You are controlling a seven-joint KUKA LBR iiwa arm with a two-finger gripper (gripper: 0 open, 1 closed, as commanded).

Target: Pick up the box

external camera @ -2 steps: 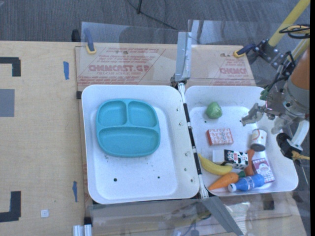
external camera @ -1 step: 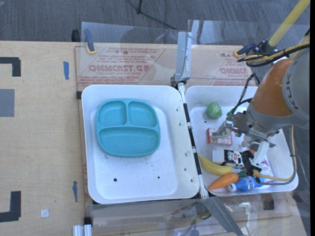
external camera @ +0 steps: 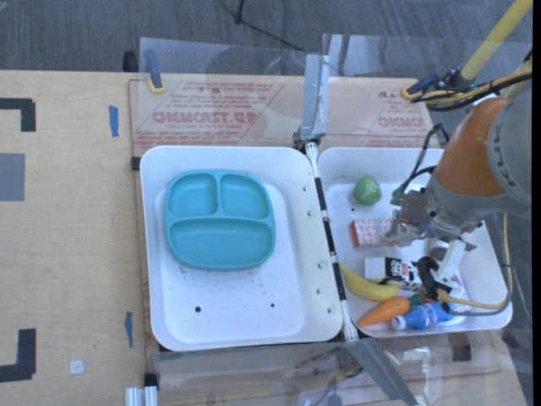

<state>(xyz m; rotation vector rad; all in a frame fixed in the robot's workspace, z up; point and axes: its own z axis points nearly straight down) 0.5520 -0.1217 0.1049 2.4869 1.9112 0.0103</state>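
Right bin (external camera: 486,248): red-and-white box (external camera: 372,232) lies flat near bin's middle, below green ball (external camera: 368,189). Gripper (external camera: 412,233) sits just right of box, at its end; whether it grips anything, cannot tell from here. Near front: banana (external camera: 369,285), carrot (external camera: 385,310), blue bottle (external camera: 423,316), small white carton (external camera: 390,269). Left bin (external camera: 292,307) holds teal divided plate (external camera: 220,220).

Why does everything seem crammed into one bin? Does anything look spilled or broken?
Nothing looks spilled or broken. The right bin just holds a loose jumble: a red-and-white box, green ball, banana, carrot and blue bottle, lying at odd angles. The left bin holds a blue divided plate.
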